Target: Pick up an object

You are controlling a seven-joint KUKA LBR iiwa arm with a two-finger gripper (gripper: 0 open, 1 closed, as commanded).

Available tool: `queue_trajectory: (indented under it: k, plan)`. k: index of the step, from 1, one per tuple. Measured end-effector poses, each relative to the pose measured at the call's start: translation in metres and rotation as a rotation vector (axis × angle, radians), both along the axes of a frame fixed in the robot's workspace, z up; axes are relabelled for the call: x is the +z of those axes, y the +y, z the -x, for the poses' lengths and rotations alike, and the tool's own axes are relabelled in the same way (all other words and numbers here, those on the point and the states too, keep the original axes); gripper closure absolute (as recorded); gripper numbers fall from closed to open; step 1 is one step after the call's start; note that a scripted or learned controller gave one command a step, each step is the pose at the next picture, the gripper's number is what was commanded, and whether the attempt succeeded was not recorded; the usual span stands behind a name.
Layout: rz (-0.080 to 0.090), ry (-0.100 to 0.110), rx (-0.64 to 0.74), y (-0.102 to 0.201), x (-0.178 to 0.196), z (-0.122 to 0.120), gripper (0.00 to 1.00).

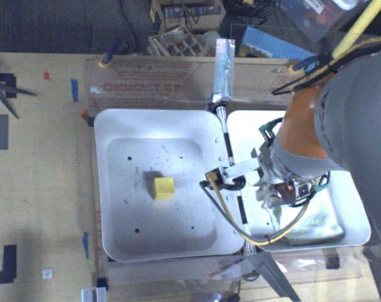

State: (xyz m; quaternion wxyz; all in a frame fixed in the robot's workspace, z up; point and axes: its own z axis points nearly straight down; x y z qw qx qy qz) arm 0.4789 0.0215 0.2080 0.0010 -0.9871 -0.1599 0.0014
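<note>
Grey and bulky, the arm [341,124] leans over the right bin [347,231], its hand [275,197] low inside; whether it is apart or together I cannot tell. Well apart, a yellow block [164,189] sits mid-floor in the left bin [115,131].

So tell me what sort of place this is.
Probably a robotics lab workbench: a robot arm reaches over two white bins, one holding a yellow block, with cables and cluttered boxes behind the wooden bench.
</note>
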Motion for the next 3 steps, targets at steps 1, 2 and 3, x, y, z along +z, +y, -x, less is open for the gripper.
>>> queue_trajectory:
  k: [1,2,3]
  plan:
    - [0.002,-0.007,-0.123,-0.021,0.093,-0.038,1.00]
    - [0.002,-0.005,0.380,-0.041,0.183,-0.002,1.00]
    - [0.002,-0.004,0.279,-0.054,0.226,-0.011,1.00]
